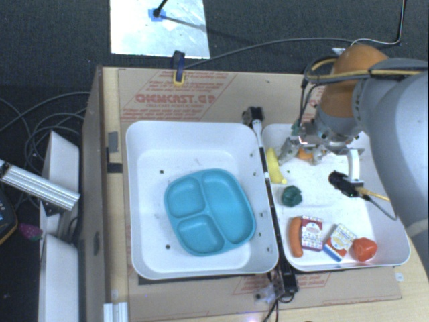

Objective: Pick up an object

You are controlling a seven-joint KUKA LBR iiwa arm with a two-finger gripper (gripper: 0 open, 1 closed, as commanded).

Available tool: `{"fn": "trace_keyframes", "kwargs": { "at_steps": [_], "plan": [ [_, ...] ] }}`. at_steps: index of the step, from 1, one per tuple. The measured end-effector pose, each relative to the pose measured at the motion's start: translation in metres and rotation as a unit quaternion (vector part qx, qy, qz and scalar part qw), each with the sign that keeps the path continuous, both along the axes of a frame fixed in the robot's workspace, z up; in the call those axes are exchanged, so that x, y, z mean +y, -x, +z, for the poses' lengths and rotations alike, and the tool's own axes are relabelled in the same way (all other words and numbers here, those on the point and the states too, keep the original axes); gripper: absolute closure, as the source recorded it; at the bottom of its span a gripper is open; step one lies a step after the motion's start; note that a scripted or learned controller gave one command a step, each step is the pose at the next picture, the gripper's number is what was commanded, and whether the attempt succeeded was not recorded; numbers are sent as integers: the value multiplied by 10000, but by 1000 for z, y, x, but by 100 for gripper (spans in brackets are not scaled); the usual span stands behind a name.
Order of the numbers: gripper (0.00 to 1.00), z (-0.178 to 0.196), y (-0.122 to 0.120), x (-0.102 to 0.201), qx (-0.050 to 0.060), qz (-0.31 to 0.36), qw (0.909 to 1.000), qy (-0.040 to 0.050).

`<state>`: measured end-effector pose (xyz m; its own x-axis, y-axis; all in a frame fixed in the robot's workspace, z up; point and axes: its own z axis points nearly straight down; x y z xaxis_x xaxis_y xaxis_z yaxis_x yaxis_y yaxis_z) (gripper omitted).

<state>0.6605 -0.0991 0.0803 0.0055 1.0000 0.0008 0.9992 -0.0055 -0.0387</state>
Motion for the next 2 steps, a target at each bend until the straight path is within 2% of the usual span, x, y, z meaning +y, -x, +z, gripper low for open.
{"fn": "trace_keyframes", "kwargs": {
  "at_steps": [2],
  "plan": [
    [0, -1, 0, -6, 9, 2, 10000, -53]
  ]
}}
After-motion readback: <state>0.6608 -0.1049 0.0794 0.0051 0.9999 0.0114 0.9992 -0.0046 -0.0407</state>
